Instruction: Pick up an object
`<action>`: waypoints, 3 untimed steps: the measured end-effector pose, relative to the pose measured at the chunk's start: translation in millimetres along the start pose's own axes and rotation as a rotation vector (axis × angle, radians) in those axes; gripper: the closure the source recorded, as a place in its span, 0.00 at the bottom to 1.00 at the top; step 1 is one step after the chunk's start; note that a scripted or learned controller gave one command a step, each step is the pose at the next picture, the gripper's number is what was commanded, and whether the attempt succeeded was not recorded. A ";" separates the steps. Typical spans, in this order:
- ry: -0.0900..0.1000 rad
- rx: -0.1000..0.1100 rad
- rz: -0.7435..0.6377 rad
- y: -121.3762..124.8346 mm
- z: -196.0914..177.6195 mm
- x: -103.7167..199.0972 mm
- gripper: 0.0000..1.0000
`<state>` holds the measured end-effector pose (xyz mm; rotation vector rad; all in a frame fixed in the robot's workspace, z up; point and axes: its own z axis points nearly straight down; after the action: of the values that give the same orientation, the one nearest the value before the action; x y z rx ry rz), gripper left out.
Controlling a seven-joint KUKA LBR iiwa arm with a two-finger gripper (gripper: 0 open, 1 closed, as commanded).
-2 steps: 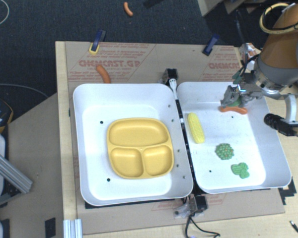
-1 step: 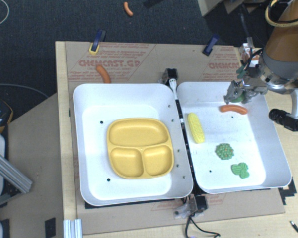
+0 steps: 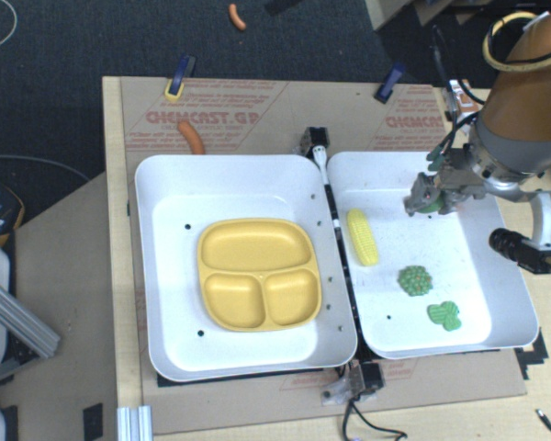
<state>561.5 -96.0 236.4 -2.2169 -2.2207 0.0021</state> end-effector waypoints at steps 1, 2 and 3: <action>0.001 0.001 0.000 -38.6 1.7 23.8 1.00; 0.000 0.001 0.001 -61.8 4.6 37.4 1.00; -0.001 0.001 0.002 -52.2 22.6 39.4 1.00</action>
<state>509.1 -56.6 214.0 -2.2187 -2.2187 0.0038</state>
